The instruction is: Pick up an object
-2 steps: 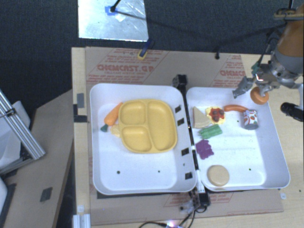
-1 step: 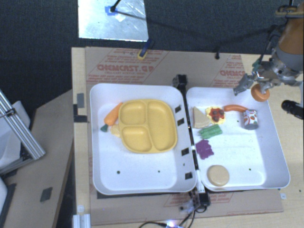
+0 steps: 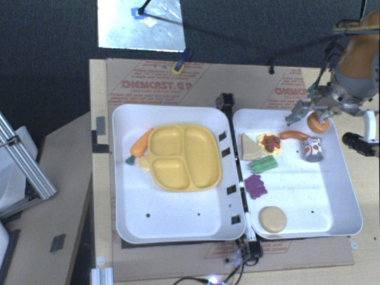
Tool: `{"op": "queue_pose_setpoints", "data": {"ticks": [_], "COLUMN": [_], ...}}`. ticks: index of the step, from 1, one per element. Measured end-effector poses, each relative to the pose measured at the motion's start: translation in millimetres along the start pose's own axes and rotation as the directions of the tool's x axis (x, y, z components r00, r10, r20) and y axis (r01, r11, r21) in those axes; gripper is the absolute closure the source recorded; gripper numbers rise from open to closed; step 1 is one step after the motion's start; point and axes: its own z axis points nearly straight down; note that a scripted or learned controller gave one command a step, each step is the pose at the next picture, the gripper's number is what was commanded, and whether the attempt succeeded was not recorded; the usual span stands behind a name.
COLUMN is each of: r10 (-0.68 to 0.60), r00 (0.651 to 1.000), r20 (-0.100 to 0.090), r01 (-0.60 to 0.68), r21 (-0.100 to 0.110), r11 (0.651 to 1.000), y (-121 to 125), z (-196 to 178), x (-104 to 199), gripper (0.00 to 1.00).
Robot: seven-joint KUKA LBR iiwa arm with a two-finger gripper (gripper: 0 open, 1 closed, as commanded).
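A: What is being seen nearest the camera?

B: In the right white plastic bin [image 3: 341, 215], a round tan biscuit-like disc [image 3: 273, 218] is lying at the near edge. Just beyond it, a purple bunch-of-grapes toy [image 3: 256, 186] is resting, and past that a green ridged block [image 3: 263, 164] is lying at a slant.

A: And in the left bin?

B: The left white plastic bin [image 3: 127, 218] is being occupied by a yellow three-compartment plastic plate [image 3: 181, 157]. An orange toy carrot with a green tip [image 3: 141, 143] is lying against the plate's left rim.

A: What is lying farther back on the right?

B: A tan wedge like a sandwich slice [image 3: 250, 146] is touching a yellow piece topped with red [image 3: 269, 141]. An orange sausage-shaped toy [image 3: 294, 135] is lying beside them, with a small silver can bearing a red label [image 3: 312, 149] just to its right; the label's writing cannot be read. An orange ring-shaped toy [image 3: 319, 123] is sitting near the far wall.

A: Where is the grey two-finger gripper?

B: The grey two-finger gripper [image 3: 295, 115] is hovering over the far right bin, just left of the ring. Nothing is being seen between its fingers; how wide they are set cannot be told.

A: Any writing?

B: "CHEMCAST GP" is printed in red on the brown paper-faced sheet [image 3: 157, 83] beneath the bins, and is repeated at the right.
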Motion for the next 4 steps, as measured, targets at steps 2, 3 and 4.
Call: {"op": "queue_pose_setpoints", "data": {"ticks": [2, 3, 4], "r10": [-0.004, -0.005, -0.002], "r00": [1.000, 1.000, 1.000], "r20": [0.001, 0.000, -0.001], "r01": [0.004, 0.005, 0.002], "r21": [-0.016, -0.014, -0.001], "r11": [1.000, 1.000, 1.000], "y": [5.3, 4.5, 14.4], "z": [65.0, 58.3, 10.3], "x": [-3.5, -4.0, -1.2], "gripper": [0.00, 1.00, 1.00]}}
